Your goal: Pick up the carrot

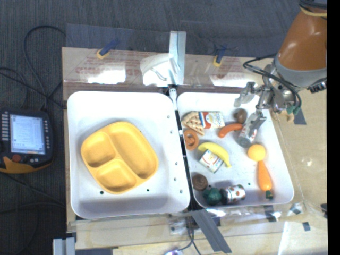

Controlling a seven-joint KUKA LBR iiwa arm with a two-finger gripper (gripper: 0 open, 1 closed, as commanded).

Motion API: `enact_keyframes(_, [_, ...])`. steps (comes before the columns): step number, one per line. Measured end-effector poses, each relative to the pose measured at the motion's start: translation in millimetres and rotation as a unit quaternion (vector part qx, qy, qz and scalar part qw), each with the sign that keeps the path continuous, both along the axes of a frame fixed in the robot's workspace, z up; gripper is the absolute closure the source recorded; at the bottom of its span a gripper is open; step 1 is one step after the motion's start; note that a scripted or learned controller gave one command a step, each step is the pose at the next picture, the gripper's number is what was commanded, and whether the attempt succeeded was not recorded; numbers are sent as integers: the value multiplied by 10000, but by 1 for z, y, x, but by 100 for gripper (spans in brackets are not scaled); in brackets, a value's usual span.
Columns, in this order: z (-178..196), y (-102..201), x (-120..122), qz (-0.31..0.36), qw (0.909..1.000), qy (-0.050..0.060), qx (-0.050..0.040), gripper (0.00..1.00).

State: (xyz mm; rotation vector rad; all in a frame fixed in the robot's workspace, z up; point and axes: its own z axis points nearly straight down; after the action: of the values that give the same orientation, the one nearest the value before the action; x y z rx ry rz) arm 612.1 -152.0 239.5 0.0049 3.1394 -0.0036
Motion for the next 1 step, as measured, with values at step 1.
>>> enact_keyframes(1, [-142, -56, -26, -358, 9994, -36, -2, 0])
